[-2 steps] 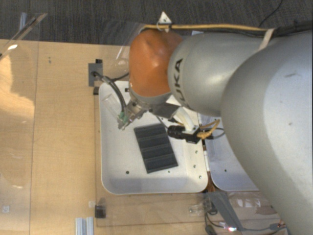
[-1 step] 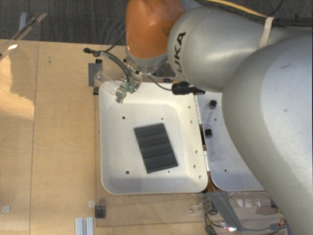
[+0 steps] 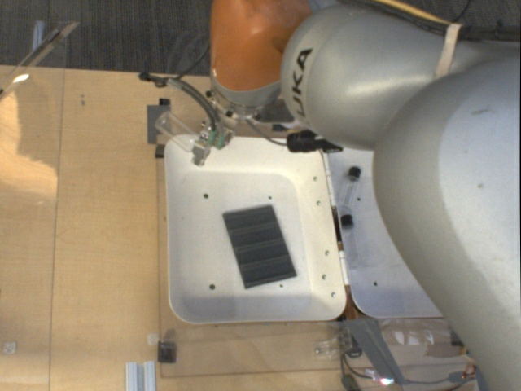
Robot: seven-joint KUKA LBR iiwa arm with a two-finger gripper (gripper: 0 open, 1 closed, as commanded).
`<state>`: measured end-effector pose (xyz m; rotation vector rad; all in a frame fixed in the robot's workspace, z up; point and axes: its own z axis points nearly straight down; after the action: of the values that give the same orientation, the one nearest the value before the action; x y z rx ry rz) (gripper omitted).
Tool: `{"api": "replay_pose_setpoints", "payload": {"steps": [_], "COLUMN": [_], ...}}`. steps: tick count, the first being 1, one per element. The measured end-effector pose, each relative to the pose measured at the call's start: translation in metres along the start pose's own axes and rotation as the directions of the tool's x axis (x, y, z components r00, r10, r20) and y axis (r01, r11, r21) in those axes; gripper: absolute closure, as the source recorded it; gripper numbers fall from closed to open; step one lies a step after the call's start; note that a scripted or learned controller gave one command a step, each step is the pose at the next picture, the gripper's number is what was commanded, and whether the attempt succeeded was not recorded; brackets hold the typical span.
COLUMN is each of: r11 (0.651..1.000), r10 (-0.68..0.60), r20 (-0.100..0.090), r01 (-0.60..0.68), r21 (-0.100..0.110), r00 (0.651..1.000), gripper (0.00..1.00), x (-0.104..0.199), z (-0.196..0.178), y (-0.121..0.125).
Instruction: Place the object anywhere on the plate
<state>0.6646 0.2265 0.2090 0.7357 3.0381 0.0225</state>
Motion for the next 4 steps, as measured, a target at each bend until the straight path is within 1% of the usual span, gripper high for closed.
{"api": "replay_pose_setpoints", "payload": {"steps": [1,2,3,4], "r11": [0.889,0.957,0.999,0.876], "r10": [0.457,0.289,0.049,-0.482], "r20": [-0.002,0.001,0.008,-0.009], "r01": [-0.457,-0.289,-0.049,0.482], "r21": [0.017,0.007,0.008,0.004], "r00": [0.889,0.957,0.999,0.876], "gripper": [1.00,1.00,1.00,1.00], "x": [0.010,0.050,0.114,0.124], "z": [0.072,0.117,0.114,-0.008], "y": [0.004,-0.046,-0.086,-0.061]}}
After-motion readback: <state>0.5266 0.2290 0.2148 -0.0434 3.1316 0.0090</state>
